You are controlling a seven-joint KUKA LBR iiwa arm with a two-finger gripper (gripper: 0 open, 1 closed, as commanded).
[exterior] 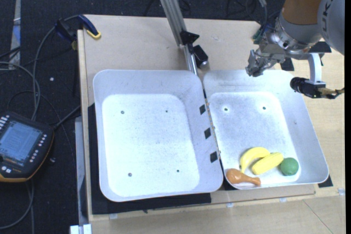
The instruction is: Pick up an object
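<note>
The right bin point(299, 118) holds its objects in the near corner: two yellow bananas point(259, 160) lying side by side, a green ball point(289, 166) to their right, and a tan chicken-drumstick toy point(242, 177) just in front of them. My gripper point(256, 68) hangs above the far rim of the right bin, well away from these objects. Nothing is seen between its fingers.
The left bin point(107, 118) lies beside the right one, with a row of black clips point(208, 132) along the shared edge. A slanted metal pole point(173, 3) with a clamp rises behind the bins. A handheld pendant point(19, 145) rests at the far left.
</note>
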